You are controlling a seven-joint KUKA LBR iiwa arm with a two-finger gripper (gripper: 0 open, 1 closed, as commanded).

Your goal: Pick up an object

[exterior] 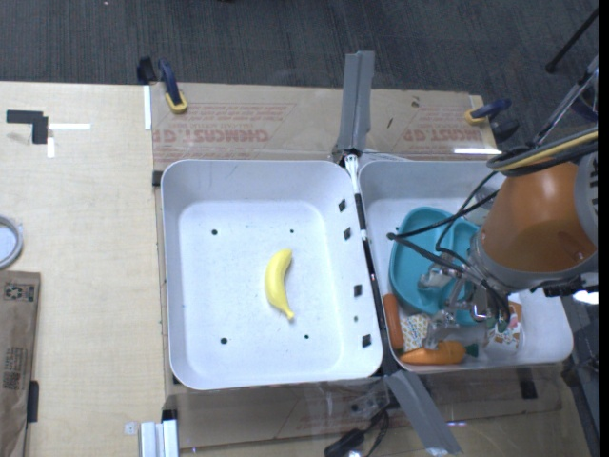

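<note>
While lowered into right bin (542,346) clutter near front edge, end effector (463,310) state unclear; reaching step; next, secure grip on carrot (433,354).

Red lettering on the cardboard sheet (285,122) behind the bins reads "CHEMC…" upside down; the rest is too faint to make out.

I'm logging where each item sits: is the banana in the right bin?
No, the banana lies alone in the left bin, apart from the gripper.
</note>
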